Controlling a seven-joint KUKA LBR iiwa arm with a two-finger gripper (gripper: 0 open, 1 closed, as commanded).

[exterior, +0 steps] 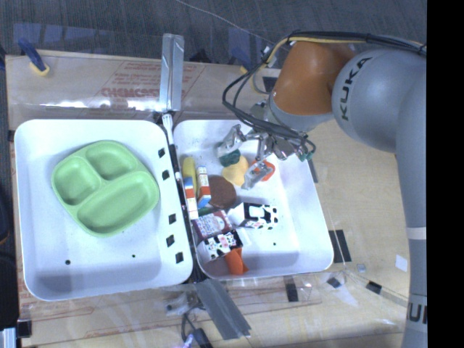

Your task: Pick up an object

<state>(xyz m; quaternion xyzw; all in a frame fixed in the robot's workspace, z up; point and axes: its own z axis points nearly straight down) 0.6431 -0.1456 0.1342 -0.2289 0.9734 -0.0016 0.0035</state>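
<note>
- Camera view: two white bins sit side by side on the table [362, 216]; the left bin [43, 252] holds a green divided plate [105, 187].
- The right bin [304, 223] holds a heap of small things along its left side: a yellow tube [189, 170], a brown lump [222, 192], a black-and-white cow-patterned piece [259, 215], a red packet [213, 225] and an orange piece [236, 262].
- A yellow ball [235, 171] lies near the bin's upper middle.
- The arm [377, 93] reaches in from the right, and the hand [250, 154] hangs just over the yellow ball.
- Its fingers [230, 142] are spread apart, with nothing between them; an orange-and-white bit [263, 170] lies beside the right finger.
</note>
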